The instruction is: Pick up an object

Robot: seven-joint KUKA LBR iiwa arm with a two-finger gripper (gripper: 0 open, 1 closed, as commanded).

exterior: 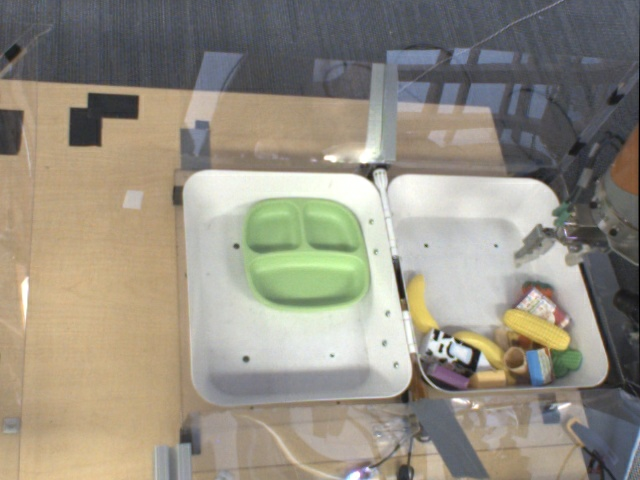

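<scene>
My gripper [553, 247] hovers over the right side of the right bin [470, 218], open, with nothing between its fingers. Below it, in the bin's near right corner, lies a heap of toys: a corn cob [536, 329], a red packet [541, 298], a green piece [568, 360] and a small blue and orange cup [538, 366]. A yellow banana [420, 304] lies against the bin's left wall. Next to it sit a black and white toy [446, 348] and a purple piece [450, 374]. The gripper is apart from all of them.
A green divided plate [305, 251] lies in the left bin [215, 298]. A metal divider [392, 258] separates the two bins. The arm's orange band [628, 173] shows at the right edge. Wooden bench [90, 298] extends to the left.
</scene>
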